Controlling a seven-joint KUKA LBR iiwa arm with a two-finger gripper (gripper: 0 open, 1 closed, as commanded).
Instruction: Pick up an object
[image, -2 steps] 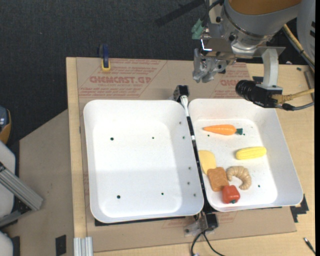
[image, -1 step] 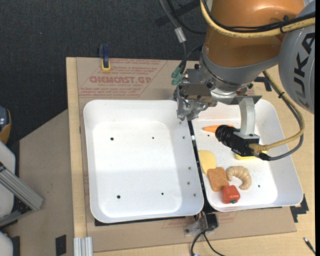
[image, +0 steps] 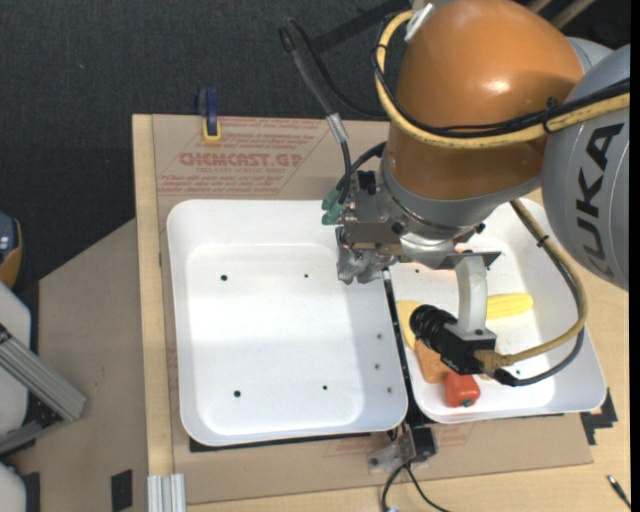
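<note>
My gripper (image: 358, 266) hangs over the far right edge of the left bin (image: 200, 300), right by the divide between the two bins. Nothing shows between it and the bin floor. In the right bin (image: 570, 385) lie a yellow oblong piece (image: 510, 305), an orange wedge-like piece (image: 430, 364) and a small red block (image: 461, 390) at the near edge. The arm's wrist covers much of the right bin's far half.
The bins rest on a brown board (image: 250, 155) with red lettering, held by a blue and yellow clamp (image: 209, 112) at the far edge. Cables (image: 315, 80) run to the wrist from the upper middle. A grey rail (image: 40, 380) lies off the bench at left.
</note>
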